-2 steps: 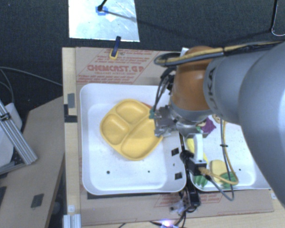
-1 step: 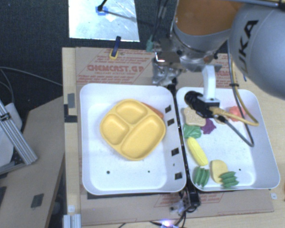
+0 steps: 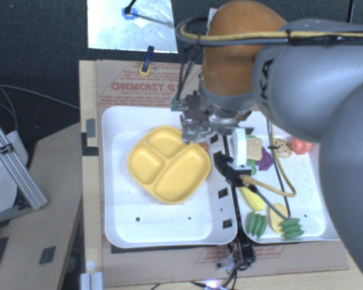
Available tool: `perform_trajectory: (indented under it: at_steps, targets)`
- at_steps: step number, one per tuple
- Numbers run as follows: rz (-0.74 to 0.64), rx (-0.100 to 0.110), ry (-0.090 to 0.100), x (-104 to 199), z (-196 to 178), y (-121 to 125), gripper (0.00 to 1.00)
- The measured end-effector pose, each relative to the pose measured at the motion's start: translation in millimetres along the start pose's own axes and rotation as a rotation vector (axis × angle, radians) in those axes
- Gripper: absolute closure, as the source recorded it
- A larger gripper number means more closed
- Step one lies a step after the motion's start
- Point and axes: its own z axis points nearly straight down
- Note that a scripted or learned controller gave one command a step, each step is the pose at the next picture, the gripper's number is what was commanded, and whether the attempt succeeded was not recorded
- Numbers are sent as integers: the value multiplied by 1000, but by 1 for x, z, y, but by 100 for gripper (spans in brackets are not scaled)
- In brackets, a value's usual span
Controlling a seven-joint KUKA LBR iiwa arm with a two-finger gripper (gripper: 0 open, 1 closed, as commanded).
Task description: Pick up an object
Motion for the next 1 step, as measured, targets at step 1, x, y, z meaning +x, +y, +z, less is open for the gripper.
perform_trajectory:
  at_steps: [1]
  targets:
    - [-5,-26,9,-10,-180,-34,100]
